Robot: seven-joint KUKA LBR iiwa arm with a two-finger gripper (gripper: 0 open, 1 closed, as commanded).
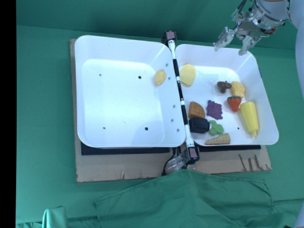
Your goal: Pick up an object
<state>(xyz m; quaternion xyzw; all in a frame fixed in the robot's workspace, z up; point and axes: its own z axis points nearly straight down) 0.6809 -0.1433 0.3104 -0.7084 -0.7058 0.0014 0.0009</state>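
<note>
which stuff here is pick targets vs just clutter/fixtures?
Job:
gripper, open, above the right bin's far rim
toys in right bin: yellow bottle, purple grapes, carrot
yellow piece in left bin

Lying about:
divider rod
cardboard base
green cloth

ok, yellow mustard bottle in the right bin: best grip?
Grip the yellow bottle across its wide body, coming straight down. It lies flat, nozzle toward the near rim, so the fingers of the open gripper should straddle its short width. The carrot crowds its upper left.

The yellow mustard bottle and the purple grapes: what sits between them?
In the camera view, an orange strawberry-like piece lies between the mustard bottle and the grapes.
</note>
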